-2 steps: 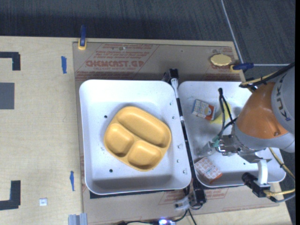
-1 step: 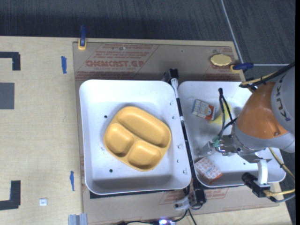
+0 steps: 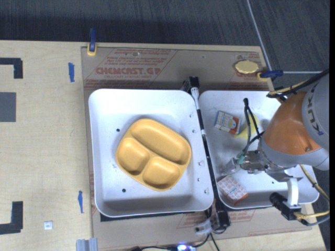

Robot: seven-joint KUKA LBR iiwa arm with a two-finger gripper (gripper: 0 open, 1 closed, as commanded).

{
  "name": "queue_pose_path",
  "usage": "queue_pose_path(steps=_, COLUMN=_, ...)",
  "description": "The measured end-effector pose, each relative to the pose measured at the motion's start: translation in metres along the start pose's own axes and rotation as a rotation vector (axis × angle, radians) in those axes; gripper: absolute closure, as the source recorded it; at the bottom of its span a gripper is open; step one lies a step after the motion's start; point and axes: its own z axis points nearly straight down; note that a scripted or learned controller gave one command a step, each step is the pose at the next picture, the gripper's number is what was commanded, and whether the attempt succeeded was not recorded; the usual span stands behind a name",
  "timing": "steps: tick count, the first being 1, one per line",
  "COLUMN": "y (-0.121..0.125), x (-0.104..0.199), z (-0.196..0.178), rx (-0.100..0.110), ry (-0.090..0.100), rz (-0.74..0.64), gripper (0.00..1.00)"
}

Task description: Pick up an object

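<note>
Reaching in from the right of the camera view, the grey arm with its glossy orange band (image 3: 289, 127) hangs over the right bin (image 3: 220, 101), the gripper (image 3: 239, 162) low near that bin's floor; whether it is apart or together I cannot tell. Just below it lies a flat crinkled packet (image 3: 232, 187) with a red-and-white print. A small printed carton (image 3: 226, 122) sits toward the bin's far side, touching something yellow (image 3: 242, 131). The left bin (image 3: 99, 140), smooth white plastic with rounded corners, holds a matte yellow three-compartment tray (image 3: 152, 153), set at a tilt.
</note>
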Motion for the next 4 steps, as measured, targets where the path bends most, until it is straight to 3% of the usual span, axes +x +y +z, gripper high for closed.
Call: queue_pose_path(steps=4, y=0.0, x=-0.0009, z=0.0001, rx=0.001, ry=0.003, rz=-0.003, gripper=0.0)
